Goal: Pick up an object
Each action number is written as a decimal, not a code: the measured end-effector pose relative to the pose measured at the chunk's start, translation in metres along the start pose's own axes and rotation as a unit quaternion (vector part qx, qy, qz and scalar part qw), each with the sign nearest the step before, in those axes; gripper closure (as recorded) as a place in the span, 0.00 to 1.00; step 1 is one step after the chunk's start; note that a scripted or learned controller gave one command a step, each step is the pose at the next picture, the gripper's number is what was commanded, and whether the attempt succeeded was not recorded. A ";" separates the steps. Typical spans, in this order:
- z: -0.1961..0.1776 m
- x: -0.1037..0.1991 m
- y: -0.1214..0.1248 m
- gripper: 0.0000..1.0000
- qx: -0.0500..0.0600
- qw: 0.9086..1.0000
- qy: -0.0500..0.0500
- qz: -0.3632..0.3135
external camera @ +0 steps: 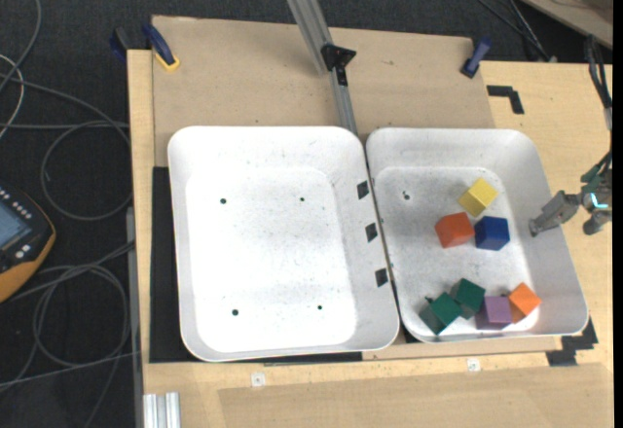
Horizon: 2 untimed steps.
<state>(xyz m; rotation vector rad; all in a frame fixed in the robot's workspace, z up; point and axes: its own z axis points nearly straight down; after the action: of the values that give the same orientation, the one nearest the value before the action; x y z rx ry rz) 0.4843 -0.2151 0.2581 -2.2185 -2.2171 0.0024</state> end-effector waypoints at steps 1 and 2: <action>-0.002 0.000 0.001 0.00 -0.002 1.000 -0.001 -0.001; 0.040 -0.002 0.000 0.00 0.000 1.000 0.000 0.000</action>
<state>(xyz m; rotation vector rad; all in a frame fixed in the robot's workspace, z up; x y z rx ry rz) 0.4836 -0.2173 0.2178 -2.2182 -2.2175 0.0026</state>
